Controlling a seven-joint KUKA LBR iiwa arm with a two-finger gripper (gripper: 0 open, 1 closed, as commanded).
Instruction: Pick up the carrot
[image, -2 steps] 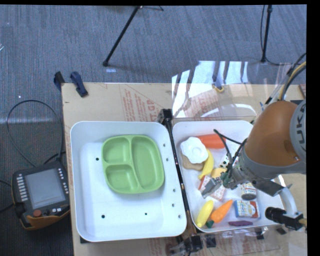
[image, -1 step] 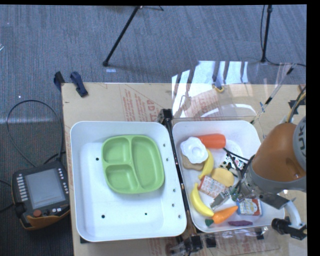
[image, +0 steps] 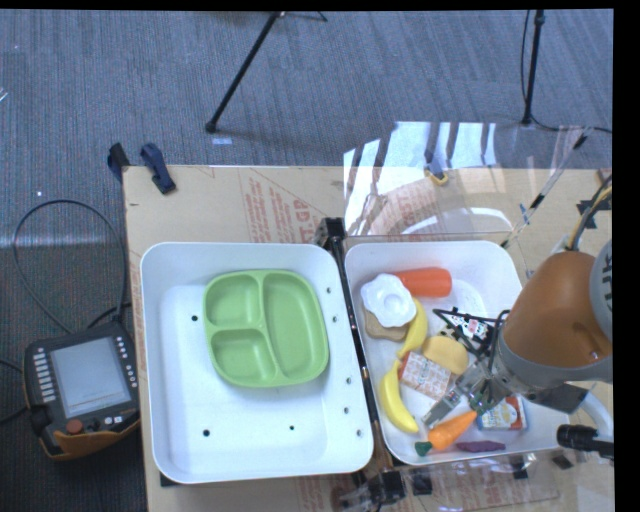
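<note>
In the right bin, the carrot lies just below the tool.

Green three-compartment plate located in left bin. Right bin occupied by fried egg on toast, banana, cheese wedge, red sausage, snack packet. Teach pendant placed on floor, left of table. Blue clamp seen at table corner.

Carrot in right bin, near edge
</note>
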